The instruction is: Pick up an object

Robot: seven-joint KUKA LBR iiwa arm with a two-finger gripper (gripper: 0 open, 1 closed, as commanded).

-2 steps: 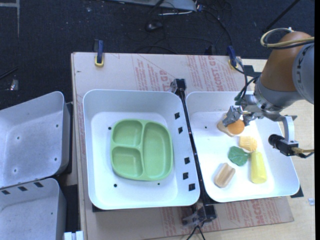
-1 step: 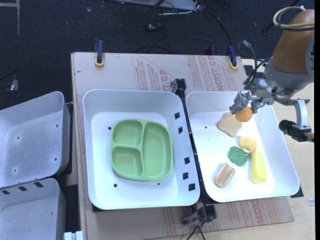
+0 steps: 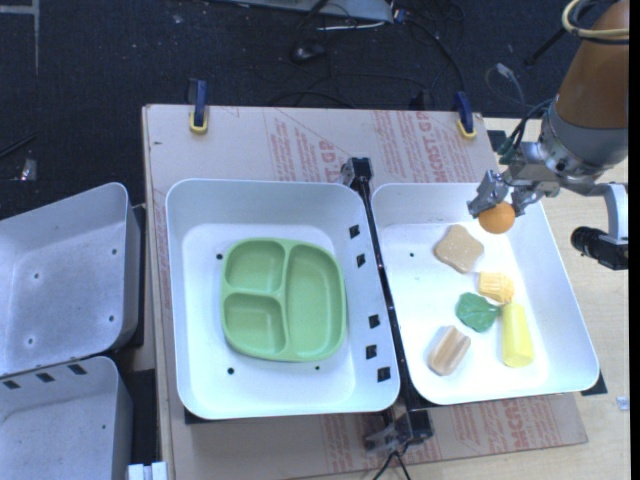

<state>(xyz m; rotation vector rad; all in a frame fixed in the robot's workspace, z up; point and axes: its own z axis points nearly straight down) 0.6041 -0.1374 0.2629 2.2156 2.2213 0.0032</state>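
Orange ball (image 3: 497,218) pinched in claw (image 3: 494,204), above right bin's (image 3: 570,298) far corner

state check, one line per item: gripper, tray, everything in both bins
gripper: over right bin's far edge, fingers shut on orange ball
orange ball: between the fingers
green tray: flat, right side up, in left bin
tan bread piece: lying in right bin
corn piece: lying flat
green lump: lying flat
yellow stick: lying on its side
tan roll: lying on its side
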